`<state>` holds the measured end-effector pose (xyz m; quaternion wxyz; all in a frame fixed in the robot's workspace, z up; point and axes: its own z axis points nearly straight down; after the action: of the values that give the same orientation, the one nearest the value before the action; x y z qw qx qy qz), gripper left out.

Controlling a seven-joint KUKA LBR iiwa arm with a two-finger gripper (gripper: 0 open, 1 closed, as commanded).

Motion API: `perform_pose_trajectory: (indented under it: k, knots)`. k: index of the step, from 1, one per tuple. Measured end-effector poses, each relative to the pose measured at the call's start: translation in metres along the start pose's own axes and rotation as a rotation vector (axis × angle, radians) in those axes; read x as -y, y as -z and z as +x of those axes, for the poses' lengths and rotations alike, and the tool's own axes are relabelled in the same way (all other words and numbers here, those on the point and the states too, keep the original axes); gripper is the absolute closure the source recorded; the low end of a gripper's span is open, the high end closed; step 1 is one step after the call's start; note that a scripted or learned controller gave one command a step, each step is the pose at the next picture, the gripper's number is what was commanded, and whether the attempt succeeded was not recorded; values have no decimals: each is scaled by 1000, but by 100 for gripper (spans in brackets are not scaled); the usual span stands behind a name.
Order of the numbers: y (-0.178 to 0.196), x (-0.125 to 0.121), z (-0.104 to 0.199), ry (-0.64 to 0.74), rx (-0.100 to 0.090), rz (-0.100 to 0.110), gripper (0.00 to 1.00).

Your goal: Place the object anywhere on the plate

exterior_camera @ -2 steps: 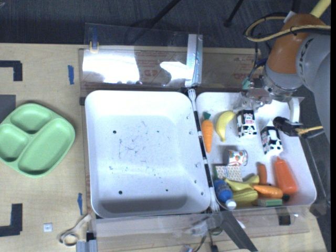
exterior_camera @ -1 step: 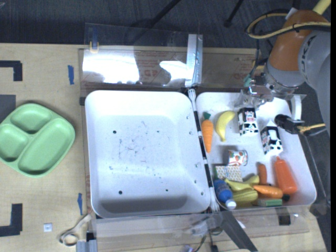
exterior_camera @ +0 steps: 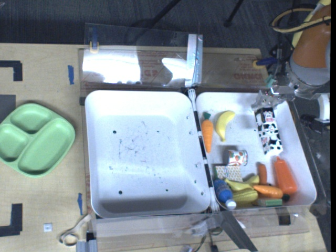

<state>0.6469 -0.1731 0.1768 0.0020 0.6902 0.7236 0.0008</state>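
Wooden bench [exterior_camera: 42,67] under dark floor. Far left, a green divided plate [exterior_camera: 34,138] lies outside the bins. The left bin [exterior_camera: 140,151] adjoins the right bin [exterior_camera: 302,161], which holds a carrot [exterior_camera: 207,134], a banana [exterior_camera: 225,123] and a cow-patterned carton [exterior_camera: 269,133]. Gripper [exterior_camera: 266,100] hovers just above the carton; jaw state cannot be told
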Motion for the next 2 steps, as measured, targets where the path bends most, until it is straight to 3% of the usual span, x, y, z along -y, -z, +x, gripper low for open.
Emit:
perform_pose_trajectory:
  k: [1,2]
  knots:
    - [-73,10,44,152,-1,0,100]
    - [-62,9,43,151,-1,-4,100]
